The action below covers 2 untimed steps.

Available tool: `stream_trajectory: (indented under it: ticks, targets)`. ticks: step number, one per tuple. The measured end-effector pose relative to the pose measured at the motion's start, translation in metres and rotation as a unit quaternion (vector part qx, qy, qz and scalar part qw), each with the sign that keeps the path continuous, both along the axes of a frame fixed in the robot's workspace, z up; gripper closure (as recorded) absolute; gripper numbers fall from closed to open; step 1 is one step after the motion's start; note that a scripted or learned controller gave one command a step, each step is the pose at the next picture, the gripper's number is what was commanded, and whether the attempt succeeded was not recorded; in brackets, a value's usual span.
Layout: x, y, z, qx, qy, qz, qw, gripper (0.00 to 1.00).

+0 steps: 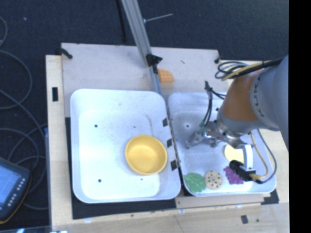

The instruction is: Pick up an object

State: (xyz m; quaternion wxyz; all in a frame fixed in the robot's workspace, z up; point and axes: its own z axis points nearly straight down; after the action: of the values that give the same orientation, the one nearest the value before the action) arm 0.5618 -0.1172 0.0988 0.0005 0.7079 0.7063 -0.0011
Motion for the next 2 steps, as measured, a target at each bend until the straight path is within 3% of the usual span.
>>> stream_trajectory:
  ticks: [1, 2]
  targets:
    - [0.002, -0.001, 0.013, 0.0005, -0.003, -0.003, 1.0, 1.0]
    - [-0.004, -0.009, 0.063, 0.0002, -0.004, -0.001, 1.0, 1.0]
